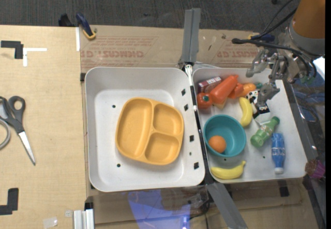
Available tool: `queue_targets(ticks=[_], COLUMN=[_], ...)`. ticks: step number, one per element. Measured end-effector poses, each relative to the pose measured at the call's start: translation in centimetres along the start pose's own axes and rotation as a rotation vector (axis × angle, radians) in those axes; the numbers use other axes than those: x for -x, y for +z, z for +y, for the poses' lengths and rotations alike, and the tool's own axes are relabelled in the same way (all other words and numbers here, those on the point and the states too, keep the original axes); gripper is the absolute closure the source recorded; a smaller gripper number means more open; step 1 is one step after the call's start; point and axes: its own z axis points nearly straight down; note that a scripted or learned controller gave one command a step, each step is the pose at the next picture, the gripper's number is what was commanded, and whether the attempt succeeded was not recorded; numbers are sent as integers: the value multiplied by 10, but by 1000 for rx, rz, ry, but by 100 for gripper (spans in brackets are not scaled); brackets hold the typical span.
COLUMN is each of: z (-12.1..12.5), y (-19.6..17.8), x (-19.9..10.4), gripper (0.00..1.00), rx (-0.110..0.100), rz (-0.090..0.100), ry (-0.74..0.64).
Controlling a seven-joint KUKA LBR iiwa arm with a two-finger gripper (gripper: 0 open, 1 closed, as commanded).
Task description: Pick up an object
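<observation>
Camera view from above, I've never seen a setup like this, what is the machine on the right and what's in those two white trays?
One fixed camera looks down at a slant. At the right, a grey robot arm with an orange band reaches in, its metal pincer above the right shallow white bin, holding nothing visible. That bin holds a teal bowl with an orange ball inside, two yellow bananas, an orange carrot toy, a green bottle and a blue bottle. The left shallow white bin holds a yellow divided plate. Grey-handled scissors lie on the bench.
</observation>
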Motion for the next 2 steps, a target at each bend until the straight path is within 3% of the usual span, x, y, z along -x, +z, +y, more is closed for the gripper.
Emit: queue_targets(ticks=[1, 2], z=[-54, -25], y=[166, 187], x=[-31, -13], gripper=[0, 0], rx=[0, -5], rz=[1, -3], ry=[-59, -120])
